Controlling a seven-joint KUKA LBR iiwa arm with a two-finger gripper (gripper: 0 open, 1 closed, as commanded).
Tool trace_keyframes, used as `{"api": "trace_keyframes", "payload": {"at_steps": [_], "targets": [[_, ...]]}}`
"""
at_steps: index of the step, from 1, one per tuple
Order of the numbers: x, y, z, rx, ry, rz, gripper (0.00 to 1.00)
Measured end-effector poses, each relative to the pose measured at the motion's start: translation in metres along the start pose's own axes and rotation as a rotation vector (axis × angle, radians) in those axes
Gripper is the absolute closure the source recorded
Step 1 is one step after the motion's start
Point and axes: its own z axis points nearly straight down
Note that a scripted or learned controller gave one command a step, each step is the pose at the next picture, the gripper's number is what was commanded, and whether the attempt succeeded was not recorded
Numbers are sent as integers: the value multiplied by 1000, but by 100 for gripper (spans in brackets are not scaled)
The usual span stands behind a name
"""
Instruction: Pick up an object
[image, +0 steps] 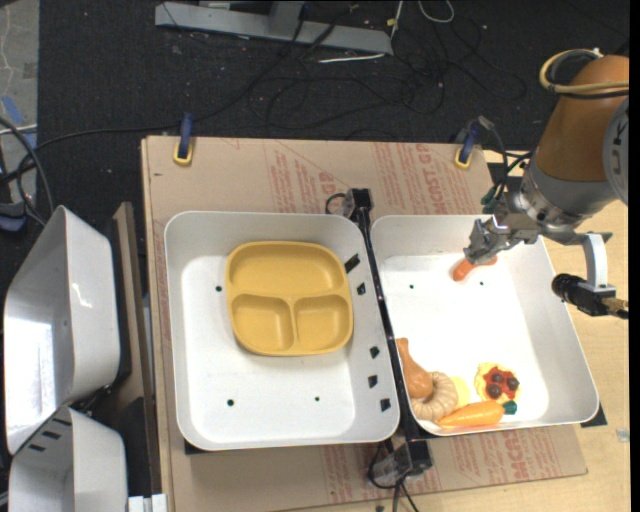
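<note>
My gripper (477, 255) hangs over the far part of the right bin (560, 330), reaching in from the right. A small orange-red toy piece (461, 269) sticks out from between its fingertips, so the gripper is shut on it. The piece's lower end points down and to the left, close above the bin floor. Along the right bin's front edge lie a brown drumstick (413, 372), a pale ridged curl (436, 402), an orange carrot (474, 414) and a yellow slice with red toppings (497, 382).
The left bin (200, 400) holds a yellow divided plate (290, 298) near its middle. A black divider (375, 300) runs between the bins. Two orange clamps (183, 152) (464, 155) grip the board's far edge. White tubs (55, 310) stand at the left.
</note>
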Motion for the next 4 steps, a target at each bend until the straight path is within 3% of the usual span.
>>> {"api": "trace_keyframes", "payload": {"at_steps": [1, 2, 3, 4], "targets": [[54, 8, -13, -2, -1, 0, 100], [110, 22, -4, 0, 0, 0, 100], [163, 20, 0, 2, -1, 1, 100], [217, 33, -18, -3, 0, 0, 100]]}}
